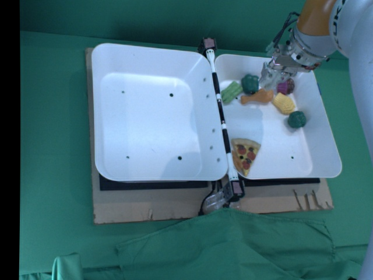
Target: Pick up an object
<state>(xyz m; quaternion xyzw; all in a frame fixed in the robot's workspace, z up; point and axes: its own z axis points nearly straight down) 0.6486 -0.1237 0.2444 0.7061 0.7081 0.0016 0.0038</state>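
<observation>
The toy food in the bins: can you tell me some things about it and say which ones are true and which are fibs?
1. The pizza slice lies in the right bin. True.
2. The gripper hangs over the left bin. False: it is above the right bin's far end, near the orange drumstick.
3. The pizza slice touches the drumstick. False: they lie apart, the pizza nearer the front.
4. A yellow toy sits between the drumstick and a dark green toy. True.
5. A purple toy lies close to the gripper. True.
</observation>
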